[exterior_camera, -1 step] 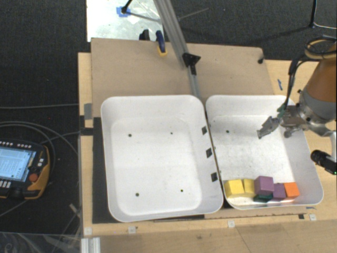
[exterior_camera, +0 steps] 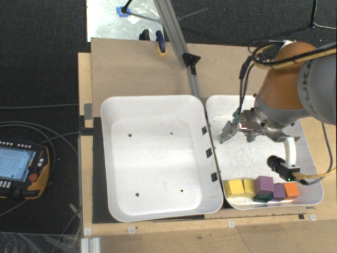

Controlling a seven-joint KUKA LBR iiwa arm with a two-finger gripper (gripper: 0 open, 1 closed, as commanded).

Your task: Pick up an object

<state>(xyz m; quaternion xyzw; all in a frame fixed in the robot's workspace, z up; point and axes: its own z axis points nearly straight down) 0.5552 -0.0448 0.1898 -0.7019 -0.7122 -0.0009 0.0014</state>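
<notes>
The things to be picked are lying together along the near edge of the right bin: a yellow block at the left of the row, a purple block beside it, a dark green piece tucked just under the purple one, a smaller mauve block next along, and an orange block at the right end; all of them are resting on the bin floor, touching or nearly touching one another, and none is being lifted.

The gripper is hanging over the far left part of the same bin, near the wall it shares with the left bin, well apart from the row of blocks; its grey fingers are pointing down and to the left, and nothing is showing between them; whether they are spread or closed I cannot tell, since they are reading as one blurred grey shape.

Behind the gripper the wrist is carrying the orange band, and the grey arm is reaching in from the right; a small black unit with a green light is hanging below the arm, just above the blocks.

Judging from this, the pick is not yet done: no object is leaving the floor, and the tool is sitting over bare bin floor; what is left is the whole of it, namely bringing the fingers over one block, closing on it, and raising it; the crowding in the row is likely making a clean grasp harder.
</notes>
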